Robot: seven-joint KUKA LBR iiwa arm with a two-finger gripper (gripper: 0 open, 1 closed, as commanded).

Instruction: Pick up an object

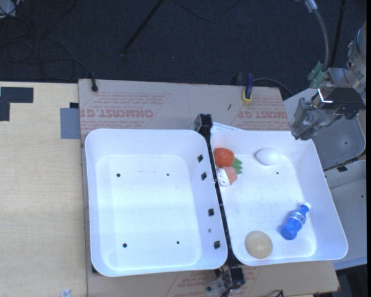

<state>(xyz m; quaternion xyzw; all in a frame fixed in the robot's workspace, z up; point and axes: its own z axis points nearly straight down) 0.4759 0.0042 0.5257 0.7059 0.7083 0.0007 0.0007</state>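
Pale wooden tabletop [31, 184] at left, with a brown cardboard sheet [173, 107] under two shallow, glossy white plastic bins. Left bin [99, 147] smooth, dotted with small dark holes. Right bin [324, 193] holding a round orange-red toy with green leaves [224, 156], a small white and red piece [225, 177] just near of it, a smooth white egg shape [267, 156], a dull tan ball [258, 244] and a blue bottle with a white cap [293, 222] lying tilted. Tool [304, 129] hanging beyond the right bin's far right corner, apart from everything; open or closed, cannot tell.
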